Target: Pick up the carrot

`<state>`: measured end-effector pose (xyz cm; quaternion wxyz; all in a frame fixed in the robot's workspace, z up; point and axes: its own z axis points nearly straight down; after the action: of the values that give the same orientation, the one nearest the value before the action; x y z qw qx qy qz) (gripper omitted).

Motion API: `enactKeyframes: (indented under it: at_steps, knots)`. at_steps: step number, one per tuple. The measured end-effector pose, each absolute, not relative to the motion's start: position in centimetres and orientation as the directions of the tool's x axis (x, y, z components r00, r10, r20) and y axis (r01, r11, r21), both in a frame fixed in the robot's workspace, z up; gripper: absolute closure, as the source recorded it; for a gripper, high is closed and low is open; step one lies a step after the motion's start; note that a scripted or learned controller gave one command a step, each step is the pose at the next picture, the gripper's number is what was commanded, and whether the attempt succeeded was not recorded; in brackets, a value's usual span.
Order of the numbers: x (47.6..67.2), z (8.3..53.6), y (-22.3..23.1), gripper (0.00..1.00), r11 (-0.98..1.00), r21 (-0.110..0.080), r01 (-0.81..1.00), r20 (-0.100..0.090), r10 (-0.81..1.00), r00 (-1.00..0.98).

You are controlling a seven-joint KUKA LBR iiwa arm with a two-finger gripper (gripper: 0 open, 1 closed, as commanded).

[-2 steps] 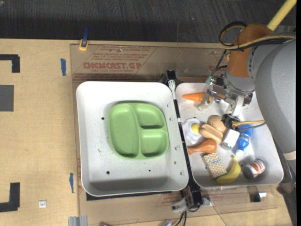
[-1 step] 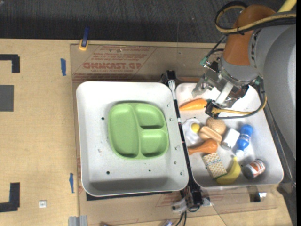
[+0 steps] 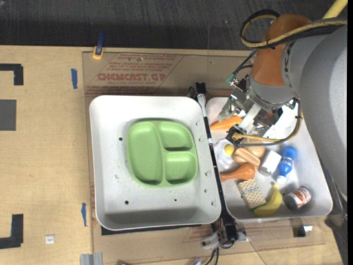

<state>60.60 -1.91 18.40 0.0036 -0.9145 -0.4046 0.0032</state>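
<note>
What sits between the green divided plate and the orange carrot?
In the camera view, nothing loose lies between the green divided plate and the orange carrot. There is only the bare floor of the left white bin, then the dark seam where both bins meet.

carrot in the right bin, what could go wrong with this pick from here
1. The slim orange carrot lies close to the wall of the right white bin that borders the other bin, so the end effector could strike that wall or catch only the carrot's tip.
2. A tan bread roll and a second orange tapered piece sit nearby; a slightly off descent might shove or grab one of them instead.
</note>
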Motion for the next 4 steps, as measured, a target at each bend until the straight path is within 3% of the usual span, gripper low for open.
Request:
enactKeyframes:
  at_steps: [1,2,3,4]
  knots:
    - [58.1,18.4,-5.7,0.0,-0.757,-0.008,0.653,-0.005,0.653,0.757]
    - [58.7,18.4,-1.8,0.0,-0.782,-0.004,0.623,-0.002,0.623,0.782]
    - [57.1,18.4,0.0,0.0,-0.822,-0.01,0.569,-0.006,0.569,0.822]
    - [50.7,18.4,-3.4,0.0,-0.729,-0.008,0.684,-0.005,0.684,0.729]
